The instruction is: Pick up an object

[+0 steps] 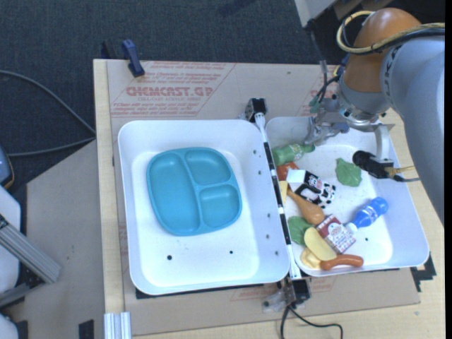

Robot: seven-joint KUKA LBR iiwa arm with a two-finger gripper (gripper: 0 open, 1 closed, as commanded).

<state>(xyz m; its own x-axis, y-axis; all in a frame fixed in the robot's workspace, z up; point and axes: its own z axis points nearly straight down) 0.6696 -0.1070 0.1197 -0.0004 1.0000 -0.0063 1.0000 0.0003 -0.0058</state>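
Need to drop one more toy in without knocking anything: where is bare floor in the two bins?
Left bin: bare white all around the blue divided plate, widest below it. Right bin: bare between the blue bottle and the near rim. Crowded along the divider, where the toy food piles up.

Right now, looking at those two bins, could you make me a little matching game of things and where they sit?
Things:
1. blue divided plate
2. blue bottle
3. gripper
4. hot dog

Places:
A. near edge of the right bin
B. far end of the right bin
C. middle of the left bin
D. right side of the right bin

Pairs: 1-C, 2-D, 3-B, 4-A
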